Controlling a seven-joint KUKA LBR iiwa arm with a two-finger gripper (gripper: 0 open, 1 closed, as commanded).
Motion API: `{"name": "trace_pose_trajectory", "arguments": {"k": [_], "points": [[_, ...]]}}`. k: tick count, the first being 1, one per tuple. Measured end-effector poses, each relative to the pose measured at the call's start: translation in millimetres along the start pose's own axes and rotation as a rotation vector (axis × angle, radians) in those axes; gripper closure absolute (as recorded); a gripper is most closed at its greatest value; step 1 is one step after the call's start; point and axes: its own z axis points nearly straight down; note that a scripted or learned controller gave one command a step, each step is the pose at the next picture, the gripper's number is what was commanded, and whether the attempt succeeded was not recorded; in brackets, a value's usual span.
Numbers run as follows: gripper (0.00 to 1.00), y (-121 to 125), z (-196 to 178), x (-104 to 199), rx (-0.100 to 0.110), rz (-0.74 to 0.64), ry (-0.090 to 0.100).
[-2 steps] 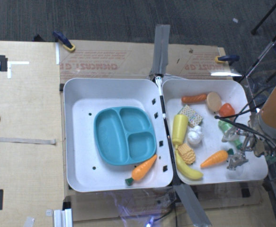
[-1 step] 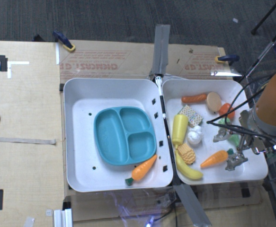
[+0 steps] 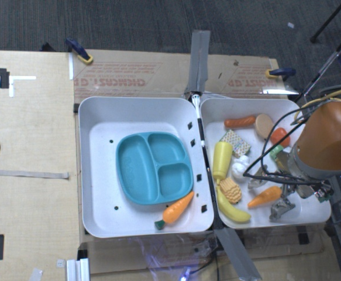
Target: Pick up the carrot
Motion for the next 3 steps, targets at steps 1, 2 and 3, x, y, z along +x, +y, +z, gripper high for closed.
{"name": "trace_pose_trajectory", "arguments": {"k": [1, 2, 3], "points": [[0.0, -59.5, -1.6, 23.9, 0.003, 0.38, -0.003], [0.0, -63.6, -0.9, 31.0, 0.002, 0.635, -0.003], [0.0, -63.1, -153.6, 32.9, 0.004, 0.318, -0.006]]}}
